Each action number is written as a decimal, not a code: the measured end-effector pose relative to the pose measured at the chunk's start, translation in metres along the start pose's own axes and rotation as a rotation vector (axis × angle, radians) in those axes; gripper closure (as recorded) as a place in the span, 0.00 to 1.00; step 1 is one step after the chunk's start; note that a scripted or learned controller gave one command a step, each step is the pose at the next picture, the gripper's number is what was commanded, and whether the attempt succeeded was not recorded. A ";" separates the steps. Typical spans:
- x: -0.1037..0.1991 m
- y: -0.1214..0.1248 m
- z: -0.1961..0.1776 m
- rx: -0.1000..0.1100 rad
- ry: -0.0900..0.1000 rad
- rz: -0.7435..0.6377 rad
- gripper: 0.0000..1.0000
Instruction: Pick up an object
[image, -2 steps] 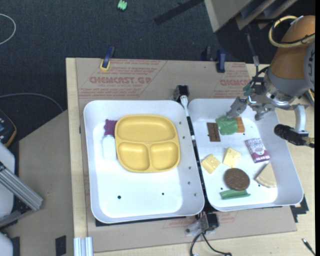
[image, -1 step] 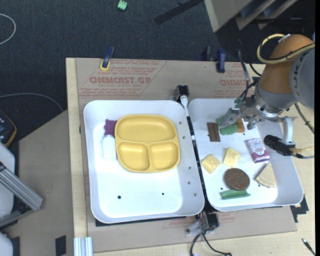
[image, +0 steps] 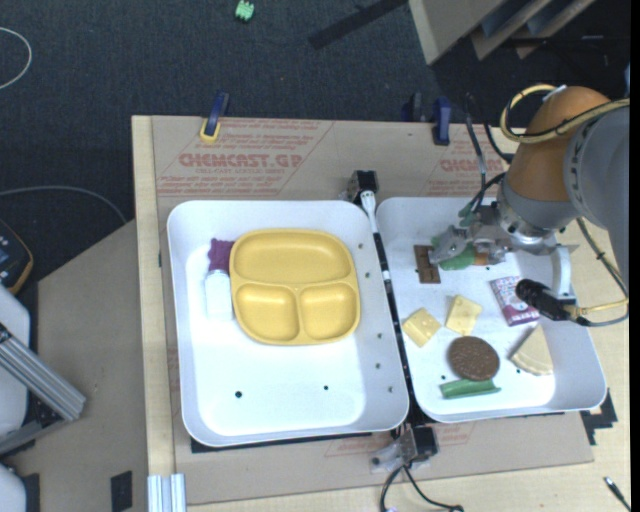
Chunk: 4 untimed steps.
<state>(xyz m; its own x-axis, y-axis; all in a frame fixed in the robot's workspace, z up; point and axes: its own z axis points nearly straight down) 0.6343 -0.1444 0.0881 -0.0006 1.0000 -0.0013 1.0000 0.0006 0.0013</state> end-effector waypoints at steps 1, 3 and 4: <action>-0.003 0.003 -0.015 -0.014 -0.008 0.001 1.00; 0.010 -0.006 -0.120 -0.007 -0.001 0.000 1.00; 0.010 -0.005 -0.138 -0.004 0.000 0.000 1.00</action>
<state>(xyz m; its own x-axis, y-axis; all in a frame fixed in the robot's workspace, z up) 0.6288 -0.1343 0.2263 -0.0009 1.0000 -0.0016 1.0000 0.0009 0.0050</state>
